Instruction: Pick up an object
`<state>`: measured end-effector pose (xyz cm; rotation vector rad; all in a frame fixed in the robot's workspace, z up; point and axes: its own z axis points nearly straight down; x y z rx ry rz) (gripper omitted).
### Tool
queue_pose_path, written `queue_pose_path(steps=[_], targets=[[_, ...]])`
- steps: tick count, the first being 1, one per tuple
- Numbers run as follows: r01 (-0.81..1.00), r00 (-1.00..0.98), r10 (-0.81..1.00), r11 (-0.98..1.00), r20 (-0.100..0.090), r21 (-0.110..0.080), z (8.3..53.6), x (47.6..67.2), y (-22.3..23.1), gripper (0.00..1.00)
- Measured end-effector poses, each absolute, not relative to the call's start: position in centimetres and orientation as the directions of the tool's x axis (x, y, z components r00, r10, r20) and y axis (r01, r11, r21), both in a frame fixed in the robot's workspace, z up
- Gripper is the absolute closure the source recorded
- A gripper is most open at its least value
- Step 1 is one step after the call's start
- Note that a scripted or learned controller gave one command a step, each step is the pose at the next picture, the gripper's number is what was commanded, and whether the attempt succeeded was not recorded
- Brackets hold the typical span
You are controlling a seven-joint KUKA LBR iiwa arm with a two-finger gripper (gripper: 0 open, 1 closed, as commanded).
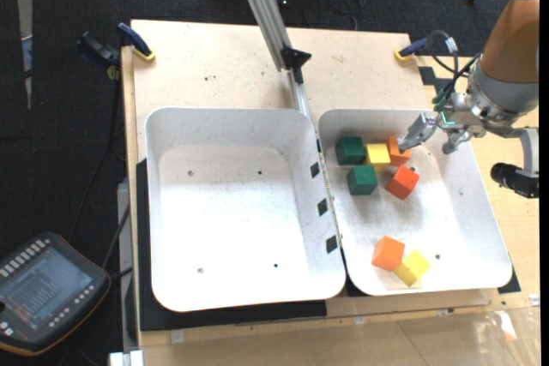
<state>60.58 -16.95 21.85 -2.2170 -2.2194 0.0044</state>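
Camera view | end effector over right bin at its 12 o'clock, touching orange block; grip state: cannot tell | yellow block at orange block's 9 o'clock | left bin on surface

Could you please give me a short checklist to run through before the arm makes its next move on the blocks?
1. Gripper is over the right bin: ok.
2. A block lies under it: ok, an orange block at its tip.
3. Finger opening: cannot tell.
4. Block held between the fingers: cannot tell.
5. Room around the target: not ok, a yellow block touches it, and a green block sits just beyond.
6. Other blocks apart from the cluster: ok, an orange and yellow pair lies near the front wall.
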Motion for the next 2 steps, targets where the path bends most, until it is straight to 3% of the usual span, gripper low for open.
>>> queue_pose_path(steps=[1,2], targets=[[1.000,-0.002,1.000,0.002,0.001,-0.001,22.1,60.6,-16.9,0.00],[1.000,-0.003,1.000,0.003,0.001,-0.005,16.9,61.6,-16.9,0.00]])
